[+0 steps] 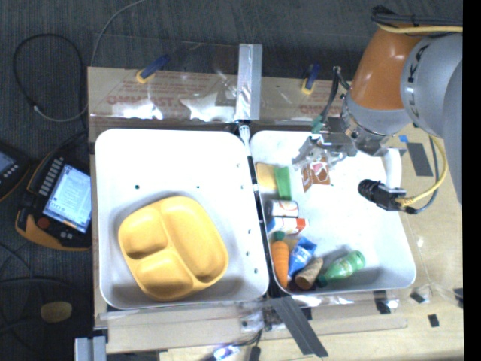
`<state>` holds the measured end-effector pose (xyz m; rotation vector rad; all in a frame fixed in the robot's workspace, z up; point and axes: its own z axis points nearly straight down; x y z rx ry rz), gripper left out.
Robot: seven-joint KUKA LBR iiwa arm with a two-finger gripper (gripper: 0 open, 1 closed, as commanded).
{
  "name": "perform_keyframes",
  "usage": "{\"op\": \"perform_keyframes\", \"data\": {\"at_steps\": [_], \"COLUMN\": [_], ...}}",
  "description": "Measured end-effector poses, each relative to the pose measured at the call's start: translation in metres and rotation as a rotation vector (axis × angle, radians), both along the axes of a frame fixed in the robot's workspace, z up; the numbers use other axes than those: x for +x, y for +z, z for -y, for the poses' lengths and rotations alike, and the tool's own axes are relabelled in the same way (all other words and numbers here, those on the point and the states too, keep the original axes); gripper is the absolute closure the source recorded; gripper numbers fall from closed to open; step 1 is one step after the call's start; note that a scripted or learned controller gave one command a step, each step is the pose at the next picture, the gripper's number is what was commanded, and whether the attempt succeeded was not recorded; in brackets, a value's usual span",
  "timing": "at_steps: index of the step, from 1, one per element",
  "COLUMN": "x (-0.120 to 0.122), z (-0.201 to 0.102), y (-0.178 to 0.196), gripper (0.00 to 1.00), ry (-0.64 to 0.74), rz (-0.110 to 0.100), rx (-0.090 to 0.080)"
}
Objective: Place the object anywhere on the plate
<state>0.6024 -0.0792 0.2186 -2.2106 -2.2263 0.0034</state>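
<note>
Reaching in from the right, the grey arm (421,66) with its orange band hangs over the upper part of the right bin (391,254), and the gripper (319,156) sits low above the bin's upper-left area. A small brown-and-white packet (317,175) lies right at the fingertips; whether the fingers pinch it or merely stand over it I cannot tell — the wrist hides how they are set.

The yellow plate (173,247) — a divided tray with three hollows — rests in the left bin (113,156), toward its lower half, well apart from the gripper.

Along the left wall of the right bin lie the other items: a yellow-and-green sponge (272,179) near the top, a small white carton (285,218) with red and blue print below it, then an orange carrot (279,260) pointing down the wall. Just beside the carrot are a blue wrapper (301,254) and a brown piece (308,274), and a green bottle (342,266) lies on its side near the bin's lower edge. A black cylindrical part (376,192) with a yellow cable juts beside the wrist.
</note>
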Motion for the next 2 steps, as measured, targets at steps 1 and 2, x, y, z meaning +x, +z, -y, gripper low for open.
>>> {"op": "perform_keyframes", "data": {"at_steps": [1,2], "x": [-0.057,-0.11], "z": [-0.07,-0.125], "y": [-0.037,-0.036], "gripper": [1.0,1.0], "ry": [0.012,-0.075], "rz": [-0.001,-0.001], "rx": [-0.001,-0.002]}}
